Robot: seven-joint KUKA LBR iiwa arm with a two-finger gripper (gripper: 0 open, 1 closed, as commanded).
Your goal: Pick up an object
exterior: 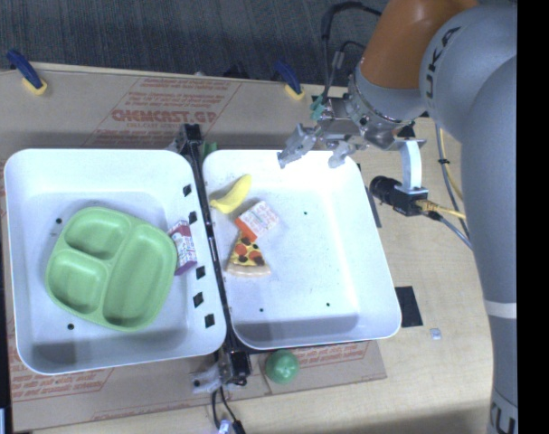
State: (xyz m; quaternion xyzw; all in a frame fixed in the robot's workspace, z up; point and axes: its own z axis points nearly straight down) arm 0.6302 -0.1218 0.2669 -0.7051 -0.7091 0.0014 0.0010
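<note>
Two spread fingers, gripper (316, 152) unladen above bin (373, 269)

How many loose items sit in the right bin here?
3: banana near the divider, small packet beside it, pizza slice below. Nothing seems hidden.

Banana (231, 193), packet (259, 217), pizza slice (247, 257) in right bin (373, 278)

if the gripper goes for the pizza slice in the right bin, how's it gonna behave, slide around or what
The pizza slice looks like a thin, flat toy wedge lying on the smooth floor of the right bin, so it would probably slide if nudged rather than roll or tip. It seems light. Its low profile likely gives the gripper little edge to pinch.
</note>
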